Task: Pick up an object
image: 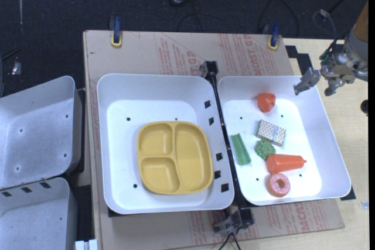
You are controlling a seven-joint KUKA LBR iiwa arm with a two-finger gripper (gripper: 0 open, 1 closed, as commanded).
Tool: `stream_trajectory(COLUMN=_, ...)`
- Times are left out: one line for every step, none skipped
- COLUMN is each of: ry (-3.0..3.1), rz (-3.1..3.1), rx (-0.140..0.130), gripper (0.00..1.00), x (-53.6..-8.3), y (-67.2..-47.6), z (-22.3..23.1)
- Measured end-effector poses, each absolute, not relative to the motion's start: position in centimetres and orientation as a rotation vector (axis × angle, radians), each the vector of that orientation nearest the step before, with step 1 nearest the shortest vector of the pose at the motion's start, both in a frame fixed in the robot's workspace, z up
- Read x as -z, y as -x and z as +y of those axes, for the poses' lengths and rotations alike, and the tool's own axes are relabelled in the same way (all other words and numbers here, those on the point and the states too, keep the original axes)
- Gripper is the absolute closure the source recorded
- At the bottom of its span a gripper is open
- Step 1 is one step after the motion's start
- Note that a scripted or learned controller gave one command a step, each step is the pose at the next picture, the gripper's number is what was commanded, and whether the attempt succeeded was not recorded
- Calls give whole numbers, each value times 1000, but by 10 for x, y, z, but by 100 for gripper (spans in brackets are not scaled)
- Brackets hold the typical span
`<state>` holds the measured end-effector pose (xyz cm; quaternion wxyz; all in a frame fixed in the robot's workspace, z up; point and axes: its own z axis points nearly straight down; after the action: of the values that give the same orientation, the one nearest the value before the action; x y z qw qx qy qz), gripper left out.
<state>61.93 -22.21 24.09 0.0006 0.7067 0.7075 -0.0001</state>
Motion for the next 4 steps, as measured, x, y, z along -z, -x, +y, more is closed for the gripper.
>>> stream_trajectory(ry=-2220, rz=2227, rx=3, gripper=0, x=-190, y=-627, z=-215)
stream_trajectory(ry=-2226, rz=2224, rx=5, gripper=0, x=-129, y=-619, z=-217)
stream_trajectory(ry=-2223, rz=2223, rx=3, gripper=0, x=-90, y=-618, z=-216)
stream_trajectory(ry=-2218, rz=2220, rx=-1, gripper=100, x=-103, y=-620, z=-216)
